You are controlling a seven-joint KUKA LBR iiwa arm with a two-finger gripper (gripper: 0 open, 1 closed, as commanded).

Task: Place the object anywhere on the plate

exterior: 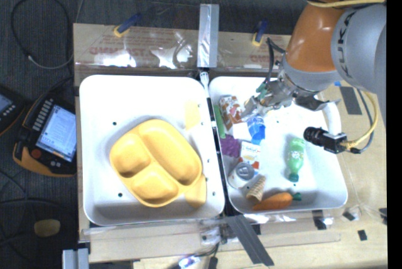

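Camera view. Two shallow white bins sit side by side on the desk. The left bin contains a yellow sectioned plate, lying flat near the bin's middle with three compartments visible.

The right bin holds a cluster of small items: a printed snack packet at the upper left, a blue-capped item just beside it, a purple piece along the left wall, a small round tin below that, a green bottle lying toward the right side, an ice-cream cone toy, and an orange carrot toy near the front wall.

The arm, grey with an orange band, enters from the right. Its gripper hangs low over the upper part of the right bin, near the snack packet and just above the blue-capped item. Whether the fingers are apart or together cannot be told, and no object is visibly between them.
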